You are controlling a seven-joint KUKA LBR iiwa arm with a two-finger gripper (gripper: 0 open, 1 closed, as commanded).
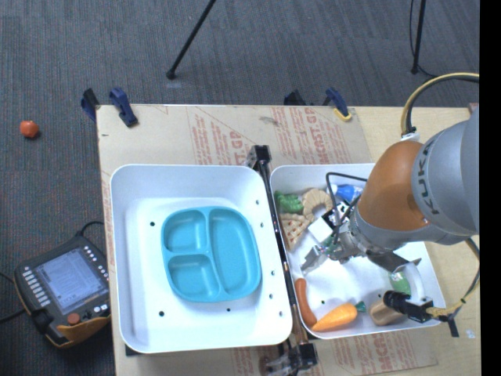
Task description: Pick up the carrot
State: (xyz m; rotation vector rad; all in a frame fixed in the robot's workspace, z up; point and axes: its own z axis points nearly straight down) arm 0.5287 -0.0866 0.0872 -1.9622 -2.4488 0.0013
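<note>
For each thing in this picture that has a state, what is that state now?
carrot: lying flat in the right bin, near the front wall, not gripped
gripper: above the right bin, behind the carrot, holding nothing
blue tray: flat in the left bin
sausage: lying beside the carrot

floor: dark grey carpet (pixel 70 45) | tripod legs (pixel 196 30) | small orange ball (pixel 29 129) at left
</note>
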